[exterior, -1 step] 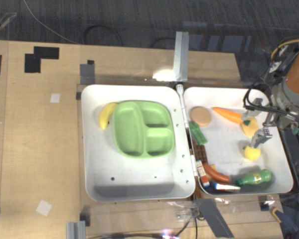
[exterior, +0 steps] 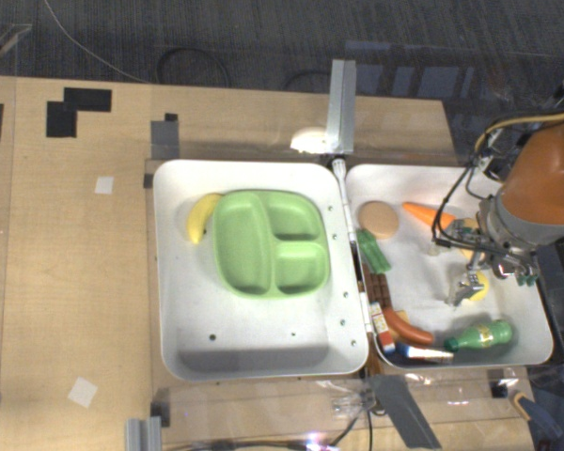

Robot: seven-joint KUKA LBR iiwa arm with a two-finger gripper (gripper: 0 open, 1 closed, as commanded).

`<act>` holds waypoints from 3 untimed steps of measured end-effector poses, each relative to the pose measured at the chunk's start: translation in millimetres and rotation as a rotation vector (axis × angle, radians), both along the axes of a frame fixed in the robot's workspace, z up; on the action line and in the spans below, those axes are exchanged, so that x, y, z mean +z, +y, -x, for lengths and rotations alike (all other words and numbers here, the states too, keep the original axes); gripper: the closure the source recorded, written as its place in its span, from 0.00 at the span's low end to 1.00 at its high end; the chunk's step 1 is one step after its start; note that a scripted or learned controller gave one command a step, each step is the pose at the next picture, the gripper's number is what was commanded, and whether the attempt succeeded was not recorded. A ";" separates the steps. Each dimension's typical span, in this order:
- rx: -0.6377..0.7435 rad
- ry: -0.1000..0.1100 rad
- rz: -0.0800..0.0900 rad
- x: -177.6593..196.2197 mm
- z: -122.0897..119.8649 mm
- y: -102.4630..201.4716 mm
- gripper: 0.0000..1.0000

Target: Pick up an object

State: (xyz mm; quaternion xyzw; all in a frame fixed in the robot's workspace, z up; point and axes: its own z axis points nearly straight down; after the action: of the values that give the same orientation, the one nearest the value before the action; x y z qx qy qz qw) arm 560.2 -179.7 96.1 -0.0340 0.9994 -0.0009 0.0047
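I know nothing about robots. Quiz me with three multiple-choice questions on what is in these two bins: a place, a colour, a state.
1. Where does the banana lie?
A. left bin, beside the divided tray
B. right bin
C. on the wooden bench

2. What colour is the divided tray?
A. orange
B. green
C. blue

3. How is the bottle placed?
A. upright
B. on its side
C. on the tray

Answers: 1 A, it rests against the tray's left edge in the left bin. 2 B, the tray is light green. 3 B, it lies lengthwise in the right bin, near the front wall.
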 end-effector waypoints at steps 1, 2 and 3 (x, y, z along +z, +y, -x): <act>-0.237 -0.002 -0.004 -8.9 -87.5 37.2 0.00; -0.229 -0.015 -0.003 4.0 -91.9 38.4 1.00; -0.011 -0.001 0.000 73.6 -92.0 -27.2 1.00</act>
State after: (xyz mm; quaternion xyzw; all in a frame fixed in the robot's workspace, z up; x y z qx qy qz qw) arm 652.2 -206.9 169.7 -0.0284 0.9996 -0.0012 0.0050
